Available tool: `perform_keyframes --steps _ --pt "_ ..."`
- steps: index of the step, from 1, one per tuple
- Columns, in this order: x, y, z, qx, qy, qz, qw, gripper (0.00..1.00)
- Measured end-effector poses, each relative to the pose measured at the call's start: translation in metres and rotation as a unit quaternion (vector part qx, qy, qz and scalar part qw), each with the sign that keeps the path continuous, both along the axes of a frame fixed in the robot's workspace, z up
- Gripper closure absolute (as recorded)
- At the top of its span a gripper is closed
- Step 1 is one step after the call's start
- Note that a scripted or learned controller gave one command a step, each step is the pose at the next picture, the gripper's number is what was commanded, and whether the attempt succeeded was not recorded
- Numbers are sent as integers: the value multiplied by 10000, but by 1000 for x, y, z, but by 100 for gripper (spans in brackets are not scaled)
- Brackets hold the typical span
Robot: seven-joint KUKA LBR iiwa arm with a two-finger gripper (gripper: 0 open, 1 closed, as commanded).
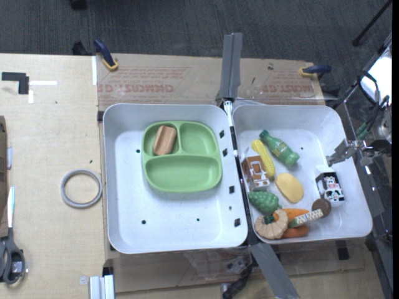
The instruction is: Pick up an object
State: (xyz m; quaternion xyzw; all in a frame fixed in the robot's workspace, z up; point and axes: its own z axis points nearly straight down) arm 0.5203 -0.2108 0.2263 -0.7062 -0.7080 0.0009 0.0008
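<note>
Though its grip can't be told, hand [341, 154] at rt bin [312, 122] edge, cow-print carton [329, 187] just below.

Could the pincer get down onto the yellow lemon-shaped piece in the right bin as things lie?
Probably yes. The yellow piece lies with its top uncovered, a little apart from the corn and green bottle. The pincer sits at the right bin's far edge.

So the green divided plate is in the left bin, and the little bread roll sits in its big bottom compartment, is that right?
Not quite. The camera view shows the green divided plate in the left bin, but the bread roll sits in the plate's small upper left compartment, not the big bottom one, which has nothing in it.
</note>
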Motion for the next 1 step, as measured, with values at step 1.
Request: perform_keyframes --steps 1 --pt "-1 6 -105 4 3 -119 9999 0"
